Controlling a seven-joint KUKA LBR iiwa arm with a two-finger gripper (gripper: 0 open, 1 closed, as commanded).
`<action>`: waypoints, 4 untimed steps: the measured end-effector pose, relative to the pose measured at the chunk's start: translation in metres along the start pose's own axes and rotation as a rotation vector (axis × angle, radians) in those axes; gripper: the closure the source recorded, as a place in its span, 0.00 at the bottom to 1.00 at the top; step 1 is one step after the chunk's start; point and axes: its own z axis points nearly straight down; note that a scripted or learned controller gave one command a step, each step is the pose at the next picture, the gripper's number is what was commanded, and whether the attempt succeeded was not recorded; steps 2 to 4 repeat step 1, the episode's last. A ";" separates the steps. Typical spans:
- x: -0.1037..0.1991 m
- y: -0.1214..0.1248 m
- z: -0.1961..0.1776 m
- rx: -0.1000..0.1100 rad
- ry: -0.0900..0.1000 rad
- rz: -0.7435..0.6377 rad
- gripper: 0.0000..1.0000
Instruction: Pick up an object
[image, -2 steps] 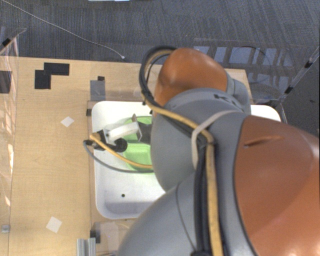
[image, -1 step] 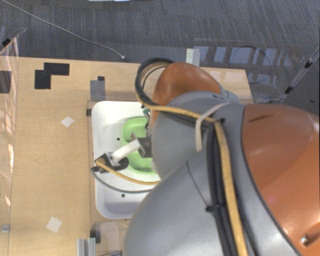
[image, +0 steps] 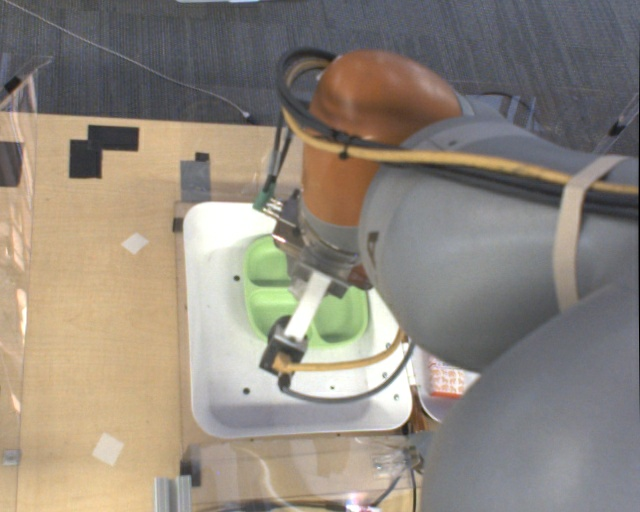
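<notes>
Camera view: white bin (image: 200, 300) on desk (image: 100, 330).
Thing: green divided tray (image: 262, 278), bin's centre toward 1 o'clock, under tool (image: 318, 262).
Tool state: cannot tell.
Handling: likely light, stiff plastic; take the 9 o'clock rim.

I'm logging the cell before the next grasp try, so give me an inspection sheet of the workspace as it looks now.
Surface: wooden bench bearing a white bin.
Job's things: green tray lying in the bin.
Clutter: white item with orange print right of the bin, mostly hidden by the arm.
Grippers: gripper low over the green tray; grasp cannot be judged.
Cables: black and tan cables loop round the orange band; thin wire crosses the floor.
Surroundings: dark grey floor; clear panel at left.
</notes>
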 end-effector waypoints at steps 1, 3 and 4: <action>0.005 -0.008 0.091 0.004 -0.009 0.398 1.00; 0.005 -0.008 0.091 0.004 -0.009 0.398 1.00; 0.005 -0.008 0.091 0.004 -0.009 0.398 1.00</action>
